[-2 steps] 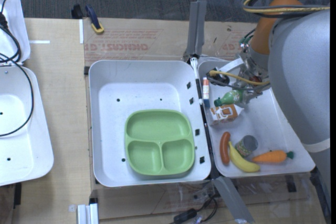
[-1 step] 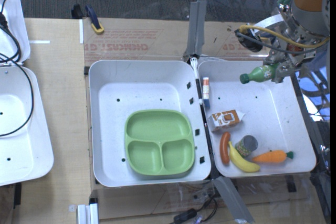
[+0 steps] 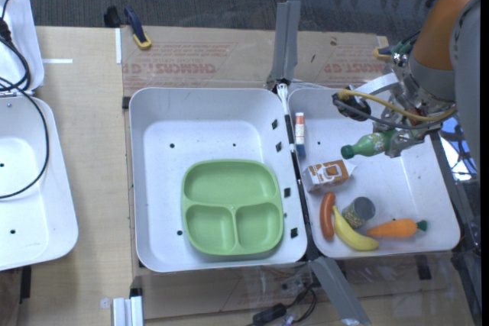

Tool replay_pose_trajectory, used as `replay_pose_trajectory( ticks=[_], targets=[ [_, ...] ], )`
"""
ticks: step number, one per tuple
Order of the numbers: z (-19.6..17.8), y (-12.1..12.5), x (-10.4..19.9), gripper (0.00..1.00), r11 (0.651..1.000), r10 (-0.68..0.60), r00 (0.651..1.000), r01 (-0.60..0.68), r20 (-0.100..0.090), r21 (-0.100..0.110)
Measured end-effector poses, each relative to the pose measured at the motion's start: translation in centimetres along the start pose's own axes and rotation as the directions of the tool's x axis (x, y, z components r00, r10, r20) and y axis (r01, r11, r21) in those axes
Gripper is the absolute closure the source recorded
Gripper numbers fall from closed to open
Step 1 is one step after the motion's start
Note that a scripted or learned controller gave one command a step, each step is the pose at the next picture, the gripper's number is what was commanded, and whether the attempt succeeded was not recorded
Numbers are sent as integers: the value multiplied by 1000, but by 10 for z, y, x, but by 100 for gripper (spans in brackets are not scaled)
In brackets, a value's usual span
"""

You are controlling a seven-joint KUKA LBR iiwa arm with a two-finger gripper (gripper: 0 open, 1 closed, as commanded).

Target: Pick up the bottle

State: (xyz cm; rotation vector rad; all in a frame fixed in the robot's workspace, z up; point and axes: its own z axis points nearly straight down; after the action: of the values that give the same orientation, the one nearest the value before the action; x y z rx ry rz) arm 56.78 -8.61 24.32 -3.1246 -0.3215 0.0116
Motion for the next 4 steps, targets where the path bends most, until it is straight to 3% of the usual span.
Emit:
replay_pose_trajectory(
  ticks=[1,2,3,4],
  targets=[
    [109,25,-9,100,1000,8,1000,-8,0,1],
    [108,25,-8,0,1000,8,1000,-8,-2,1],
    [153,53,-14,0,1000,8,1000,-8,-2,1],
    [144,53,-14,100,1000,9,1000,-9,1,3]
  ],
)
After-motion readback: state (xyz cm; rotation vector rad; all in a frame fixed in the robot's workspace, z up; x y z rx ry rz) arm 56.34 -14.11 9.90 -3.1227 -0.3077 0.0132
